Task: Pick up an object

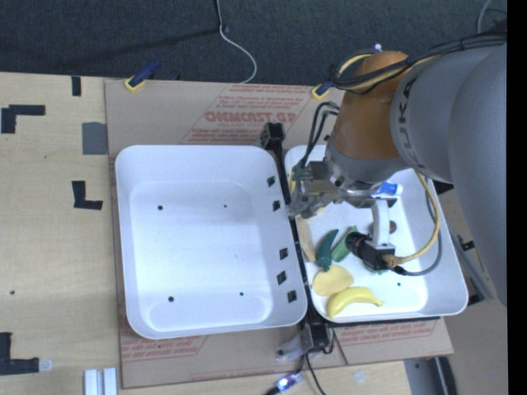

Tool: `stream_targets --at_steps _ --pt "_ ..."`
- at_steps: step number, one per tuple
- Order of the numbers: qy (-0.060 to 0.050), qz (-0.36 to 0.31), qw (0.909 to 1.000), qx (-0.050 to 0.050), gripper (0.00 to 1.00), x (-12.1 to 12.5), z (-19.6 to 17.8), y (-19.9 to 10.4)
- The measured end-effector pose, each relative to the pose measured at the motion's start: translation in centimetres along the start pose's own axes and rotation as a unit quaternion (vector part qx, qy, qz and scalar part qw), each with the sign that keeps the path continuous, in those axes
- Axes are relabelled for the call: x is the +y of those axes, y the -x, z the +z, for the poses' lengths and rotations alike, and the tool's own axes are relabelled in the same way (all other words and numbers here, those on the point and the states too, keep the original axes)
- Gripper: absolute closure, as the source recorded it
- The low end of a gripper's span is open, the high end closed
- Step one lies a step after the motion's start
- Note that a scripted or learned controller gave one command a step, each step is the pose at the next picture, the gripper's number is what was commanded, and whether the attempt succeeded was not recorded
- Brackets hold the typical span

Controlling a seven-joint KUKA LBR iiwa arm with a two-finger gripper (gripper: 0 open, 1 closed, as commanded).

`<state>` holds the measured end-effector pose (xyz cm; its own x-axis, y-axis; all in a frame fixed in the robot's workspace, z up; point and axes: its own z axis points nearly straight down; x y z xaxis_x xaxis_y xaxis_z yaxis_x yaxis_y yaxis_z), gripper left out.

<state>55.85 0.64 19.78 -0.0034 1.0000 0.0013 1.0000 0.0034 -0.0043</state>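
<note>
Cardboard sheet (pixel 239 118) lies flat under two glossy white plastic bins. Left bin (pixel 198 237): smooth and shallow. Right bin (pixel 436 290) has a curved yellow banana (pixel 352 301), a pale yellow lump (pixel 332 281) and a green piece (pixel 329 247). My pincer (pixel 306 197) hangs at its left rim; grip: can't tell.

A pale wood counter (pixel 49 245) with black marks carries a cardboard sheet (pixel 222 118). On the cardboard sit two white bins side by side, left (pixel 198 245) and right (pixel 436 278).
</note>
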Motion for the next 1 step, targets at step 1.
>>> stream_targets --at_steps 1 --pt "0.007 -0.001 1.0000 -0.001 1.00 10.08 -4.76 -3.00"
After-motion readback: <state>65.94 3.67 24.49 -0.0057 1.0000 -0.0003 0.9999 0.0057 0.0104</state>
